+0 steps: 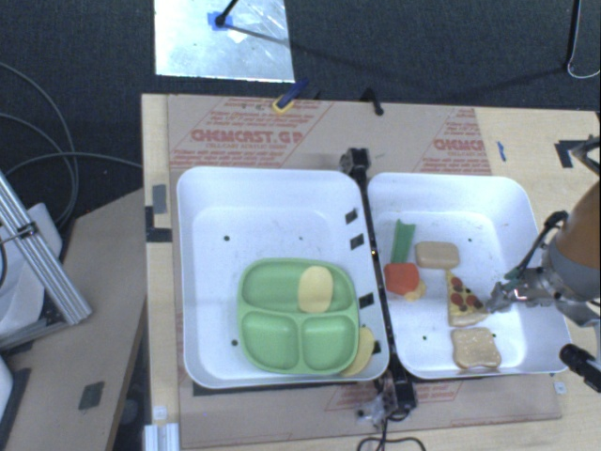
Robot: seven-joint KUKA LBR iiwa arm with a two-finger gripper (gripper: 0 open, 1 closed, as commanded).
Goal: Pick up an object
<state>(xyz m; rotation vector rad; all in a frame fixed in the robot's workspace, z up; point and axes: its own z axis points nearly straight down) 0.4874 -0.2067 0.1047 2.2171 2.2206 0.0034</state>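
The right bin (512, 216) holds several toy foods: a green stick (403, 241), a red piece (403, 278), a tan bread roll (438, 255), a pizza slice (463, 302) and a toast slice (475, 348). My gripper (500, 296) is low over the right bin, just right of the pizza slice and close to its edge. The arm's wrist comes in from the right edge. Nothing is seen lifted off the bin floor.
In the left bin (202, 252) lies a green divided plate (246, 294) with a yellow piece (315, 289) in its upper section. Another yellow piece (362, 350) sits by the plate's right rim. A black divider (369, 252) separates the bins.
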